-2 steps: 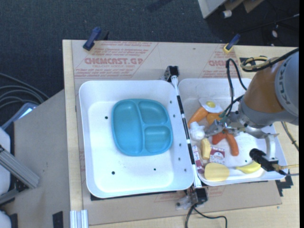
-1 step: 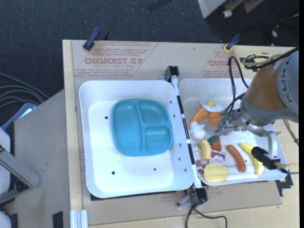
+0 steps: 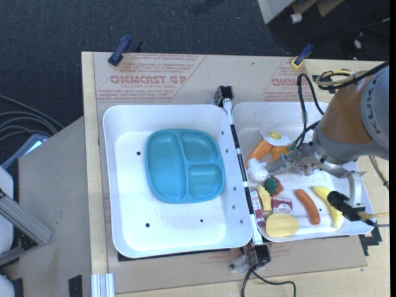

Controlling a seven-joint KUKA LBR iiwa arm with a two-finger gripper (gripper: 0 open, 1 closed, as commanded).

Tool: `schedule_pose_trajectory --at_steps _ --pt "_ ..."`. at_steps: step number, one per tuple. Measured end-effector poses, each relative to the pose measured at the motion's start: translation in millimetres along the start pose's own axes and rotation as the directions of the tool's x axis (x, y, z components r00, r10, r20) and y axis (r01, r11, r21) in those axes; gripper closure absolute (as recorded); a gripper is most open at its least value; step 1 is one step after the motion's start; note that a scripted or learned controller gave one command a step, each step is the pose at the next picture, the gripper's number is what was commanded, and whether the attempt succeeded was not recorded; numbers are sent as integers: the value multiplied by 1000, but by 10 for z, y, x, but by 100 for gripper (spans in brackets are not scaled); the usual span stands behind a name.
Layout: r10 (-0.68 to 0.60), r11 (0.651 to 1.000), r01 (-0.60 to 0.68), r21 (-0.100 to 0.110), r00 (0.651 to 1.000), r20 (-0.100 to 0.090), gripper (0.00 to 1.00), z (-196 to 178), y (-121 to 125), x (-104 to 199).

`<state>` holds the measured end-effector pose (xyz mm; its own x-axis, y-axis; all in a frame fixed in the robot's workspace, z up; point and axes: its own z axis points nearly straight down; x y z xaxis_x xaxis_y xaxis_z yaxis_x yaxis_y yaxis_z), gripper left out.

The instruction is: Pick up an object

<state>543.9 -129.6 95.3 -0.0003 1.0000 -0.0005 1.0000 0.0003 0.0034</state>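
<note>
The gripper (image 3: 286, 161), its grip state unclear, is hovering over clutter in the right bin (image 3: 365, 218); isolating the carrot (image 3: 262, 149) at its ten o'clock looks wisest.

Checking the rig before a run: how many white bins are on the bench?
2. The left bin holds a blue divided plate; the right bin holds toy food, under the arm.

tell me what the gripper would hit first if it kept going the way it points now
The gripper points toward the view's left, low over the right bin. Straight on, it would likely meet the white toy piece beside the orange carrot-like toy first, though depth is hard to judge from above.
</note>
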Motion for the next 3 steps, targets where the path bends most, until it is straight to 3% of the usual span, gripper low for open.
schedule_pose_trajectory --at_steps 1,2,3 --pt "-1 1000 1 3 1000 0 0 109 490 -88" --pt "0 1000 0 5 1000 -1 0 108 423 -271" --pt "-1 1000 1 4 1000 0 100 10 427 -267"
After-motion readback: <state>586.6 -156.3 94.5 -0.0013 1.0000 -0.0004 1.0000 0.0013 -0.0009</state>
